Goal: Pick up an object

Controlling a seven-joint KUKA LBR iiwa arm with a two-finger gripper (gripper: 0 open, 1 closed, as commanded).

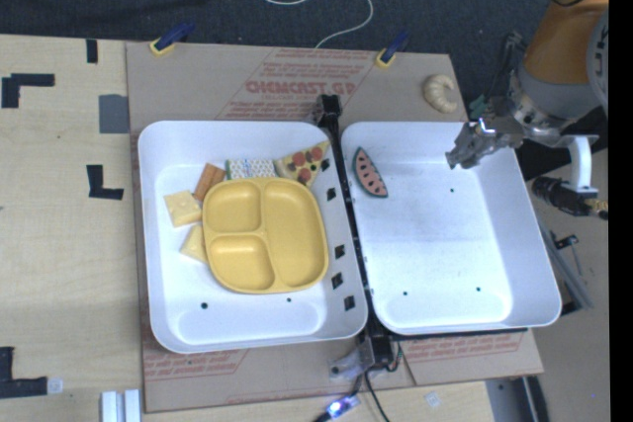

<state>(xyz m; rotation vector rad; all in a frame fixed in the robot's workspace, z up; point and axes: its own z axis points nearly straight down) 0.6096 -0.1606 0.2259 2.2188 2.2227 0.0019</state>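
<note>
Two bins (158,212), one watermelon slice (370,173).

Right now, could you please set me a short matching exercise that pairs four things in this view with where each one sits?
Things:
1. yellow divided plate
2. watermelon slice
3. gripper
4. beige lump

Places:
A. on the cardboard behind the right bin
B. in the left bin
C. over the right bin's far right corner
D. in the right bin, near its left wall

Pairs: 1-B, 2-D, 3-C, 4-A
</note>
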